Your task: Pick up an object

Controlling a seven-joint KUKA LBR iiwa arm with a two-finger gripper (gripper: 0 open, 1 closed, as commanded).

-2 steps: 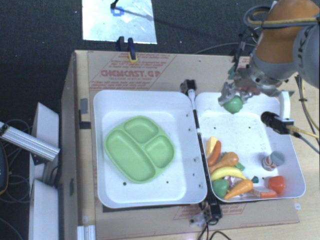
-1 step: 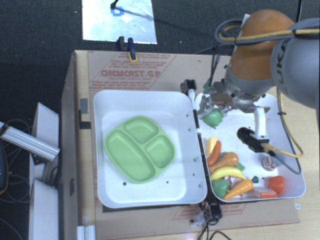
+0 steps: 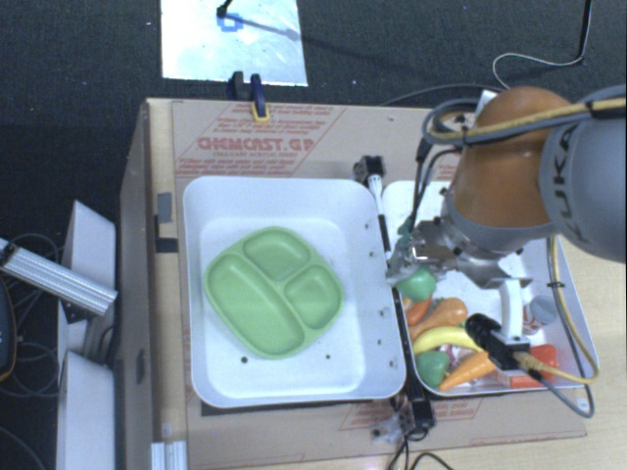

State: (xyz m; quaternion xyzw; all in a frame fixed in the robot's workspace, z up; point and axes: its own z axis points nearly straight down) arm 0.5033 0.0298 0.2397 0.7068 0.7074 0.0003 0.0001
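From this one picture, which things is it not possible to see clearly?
- Gripper, camera view: the grey and orange arm covers it, so its grasp stays unclear.
- Right white bin: the arm hides its far half.
- Green round toy: its top lies under the gripper.
- Small items beside the yellow plastic banana: too crowded to name.

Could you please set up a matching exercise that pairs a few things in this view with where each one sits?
Things:
1. green divided plate
2. banana
3. hand
4. blue clamp

Places:
A. at the bench's far edge
B. in the left bin
C. in the right bin, among toy carrots
D. over the seam between the bins, above a green toy

Pairs: 1-B, 2-C, 3-D, 4-A
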